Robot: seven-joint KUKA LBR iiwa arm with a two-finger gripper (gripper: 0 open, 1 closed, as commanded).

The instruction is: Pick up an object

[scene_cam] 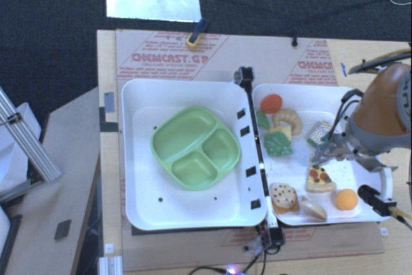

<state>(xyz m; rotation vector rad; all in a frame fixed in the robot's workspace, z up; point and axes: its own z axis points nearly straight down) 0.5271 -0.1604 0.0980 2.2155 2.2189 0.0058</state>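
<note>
**Pincer low over the right bin, above the pizza slice**

The pincer of the grey arm with the orange band hangs low in the right shallow white bin; whether it is wide or narrow cannot be told from this angle. Just below it lies a toy pizza slice, and just above it a small patterned packet. An orange ball sits near the bin's lower right corner. To the left lie a green leafy toy, a tan croissant-shaped toy and a red tomato-like toy. A round cookie-like toy rests at the lower left. The left white bin holds a light green divided plastic plate. Both bins sit on the surface.
</note>
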